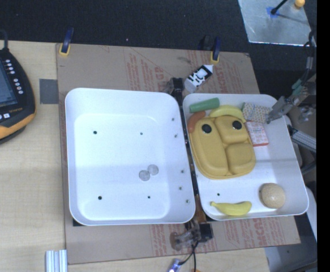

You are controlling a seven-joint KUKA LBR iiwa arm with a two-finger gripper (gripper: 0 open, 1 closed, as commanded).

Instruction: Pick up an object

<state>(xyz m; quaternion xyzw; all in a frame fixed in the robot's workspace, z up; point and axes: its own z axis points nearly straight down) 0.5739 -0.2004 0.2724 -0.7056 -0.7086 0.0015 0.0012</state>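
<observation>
The right bin [289, 169] holds a yellow divided tray [224, 149], a green stick [204, 104], a yellow banana [231, 208] near the front, a tan round roll [272, 195], a speckled packet [254, 113] and a red-and-white packet [257, 134]. A second yellow banana-like piece [227, 112] lies at the tray's far edge, with an orange piece [194, 119] to its left. My gripper [276, 111] hangs at the bin's far right corner, just right of the speckled packet, with nothing seen in it.
The left bin [80, 152] contains two small grey discs [148, 173]. A teach pendant [3, 98] lies on the bench at far left. Clamps [214, 49] and a black-and-white tag [198, 76] sit behind the bins.
</observation>
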